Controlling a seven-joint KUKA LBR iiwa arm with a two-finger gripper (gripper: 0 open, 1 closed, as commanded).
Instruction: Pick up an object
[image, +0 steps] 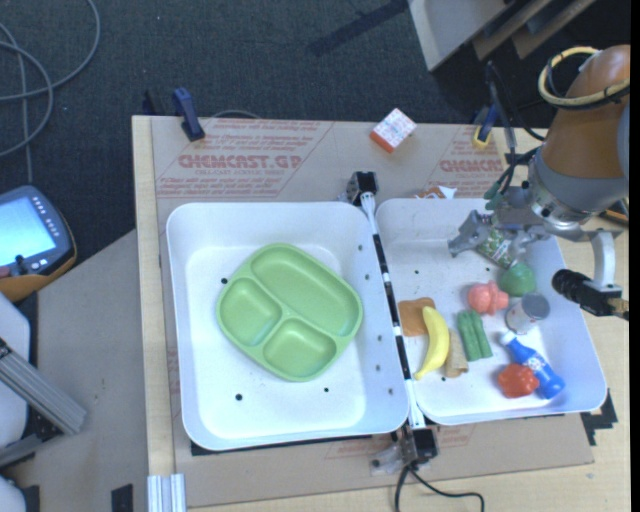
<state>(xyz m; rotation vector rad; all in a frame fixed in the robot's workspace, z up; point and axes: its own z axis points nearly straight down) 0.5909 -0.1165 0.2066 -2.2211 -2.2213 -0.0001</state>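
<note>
My gripper (492, 238) hangs low over the far part of the right bin (430, 225), reaching in from the right. A small green patterned thing (498, 246) lies right at its tip; whether it is gripped is unclear. Just in front of the tip sit a green ball-like piece (519, 277) and a pink lumpy toy (487, 297). Nearer the front lie a banana (436, 340), a green block (474, 334), a grey round piece (526, 312), a blue and white bottle (531, 362) and a red toy (516, 380).
A green divided plate (290, 311) lies in the left bin (190, 260). A brown slab (414, 316) sits beside the banana, close to the rim between the bins. An orange and white cube (393, 129) and a blue clamp (186, 112) rest on the bench behind the bins.
</note>
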